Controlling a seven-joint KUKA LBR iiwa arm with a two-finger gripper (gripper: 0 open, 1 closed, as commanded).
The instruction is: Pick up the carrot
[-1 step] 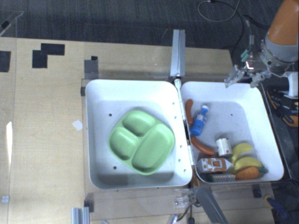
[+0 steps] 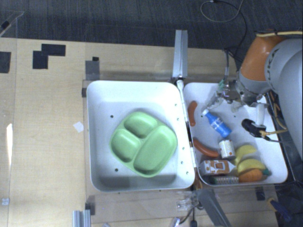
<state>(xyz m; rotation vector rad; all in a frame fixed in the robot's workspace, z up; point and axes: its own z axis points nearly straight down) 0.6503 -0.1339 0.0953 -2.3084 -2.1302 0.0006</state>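
Lying half hidden by bananas, carrot; jaws spread, empty.

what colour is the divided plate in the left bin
Light green, seen clearly in the camera view: the divided plate.

Bins white plastic, smooth, slight sheen. Divided plate green plastic, matt. Bench pale wood-look, smooth; metal bracket between bins.

Two white bins; one green tray; two sausages; one blue bottle; two bananas.
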